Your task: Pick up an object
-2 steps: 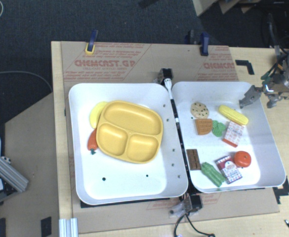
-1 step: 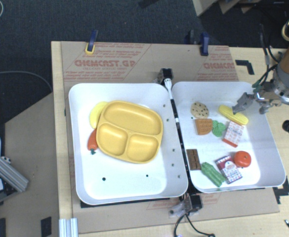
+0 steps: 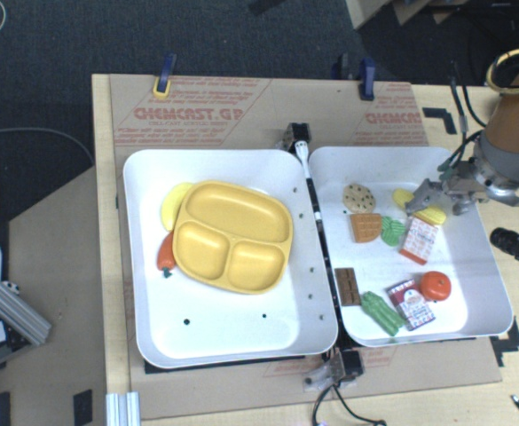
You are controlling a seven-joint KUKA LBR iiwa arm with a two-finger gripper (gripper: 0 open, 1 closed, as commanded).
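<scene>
White plastic forms both shallow bins, and the camera view looks down on them side by side on a brown cardboard sheet (image 3: 268, 105) that is held by a yellow clamp (image 3: 162, 85) and a blue clamp (image 3: 366, 78), probably so the sheet does not slide. The left bin (image 3: 153, 309) carries a yellow divided tray (image 3: 232, 236) lying over a yellow piece (image 3: 174, 204) and an orange-red toy vegetable (image 3: 166, 254), so these two are hard to reach. The right bin (image 3: 481, 282) holds the loose toy food: a cookie (image 3: 359, 197), an orange waffle-like block (image 3: 365, 227), a green leafy piece (image 3: 392, 232), a small printed packet (image 3: 419, 240), a tomato (image 3: 436, 286), a red carton (image 3: 412, 303), a green vegetable (image 3: 381, 312) and a brown bar (image 3: 347, 286). The gripper (image 3: 436, 198) is low at the upper right of this bin, just beside a small yellow piece (image 3: 429, 214), which I judge to be the likely target. Whether the pincer is apart or together I cannot tell, and no object is seen in it.
</scene>
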